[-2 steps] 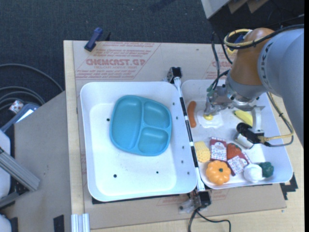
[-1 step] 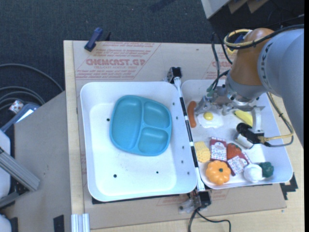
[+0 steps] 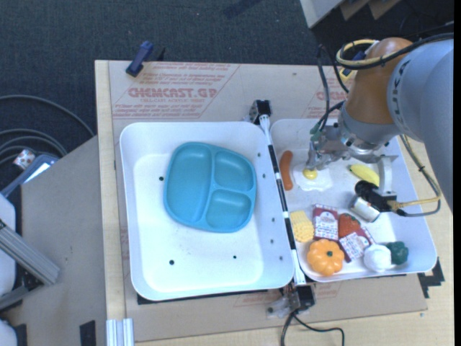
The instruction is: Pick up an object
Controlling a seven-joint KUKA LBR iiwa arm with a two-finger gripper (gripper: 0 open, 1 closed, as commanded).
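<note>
My gripper (image 3: 315,163) hangs low over the back of the right bin (image 3: 421,254), its tips just above a fried egg toy (image 3: 312,178). An orange hot dog (image 3: 287,170) lies to its left by the bin wall, and a yellow banana (image 3: 364,173) to its right. Toward the front lie a yellow corn piece (image 3: 302,227), a red-and-white packet (image 3: 325,222), an orange pumpkin (image 3: 325,257), a second red packet (image 3: 352,237), a white ball (image 3: 375,259) and a green piece (image 3: 397,251). No object shows between the fingers.
The left bin (image 3: 137,193) holds a blue divided plate (image 3: 210,187). A blue clip (image 3: 139,58) lies on the cardboard at the back left. Cables run off the bench at the left. The grey arm (image 3: 421,85) covers the right bin's back right corner.
</note>
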